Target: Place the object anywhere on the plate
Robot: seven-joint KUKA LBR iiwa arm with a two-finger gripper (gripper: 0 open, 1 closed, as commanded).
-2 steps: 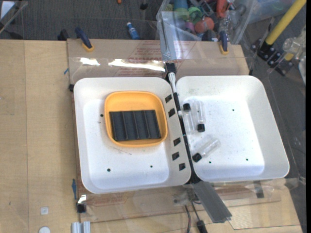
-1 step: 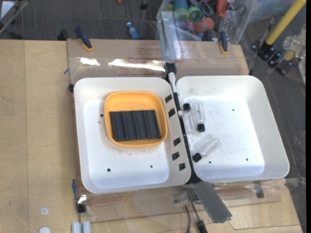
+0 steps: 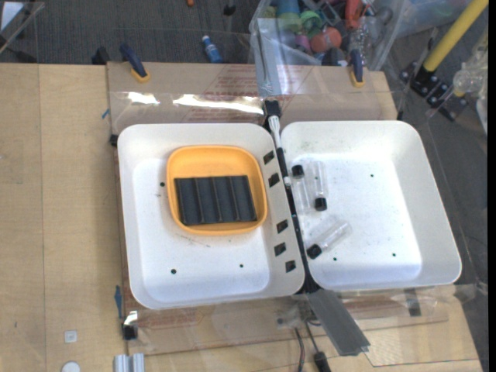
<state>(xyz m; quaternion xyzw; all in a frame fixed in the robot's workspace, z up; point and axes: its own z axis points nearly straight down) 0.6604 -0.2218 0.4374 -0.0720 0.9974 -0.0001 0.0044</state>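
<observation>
A clear tub of colourful toys (image 3: 329, 14) stands behind the bins.

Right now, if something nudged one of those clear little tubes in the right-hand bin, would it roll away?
Probably. The clear tubes look round and lie on their sides on the smooth white bin floor. They seem small and light, and the glossy plastic may be slippery to grip.

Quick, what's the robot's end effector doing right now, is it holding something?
State of the end effector: cannot be told.
The black ridged block lies on the orange plate, with nothing gripping it.
</observation>
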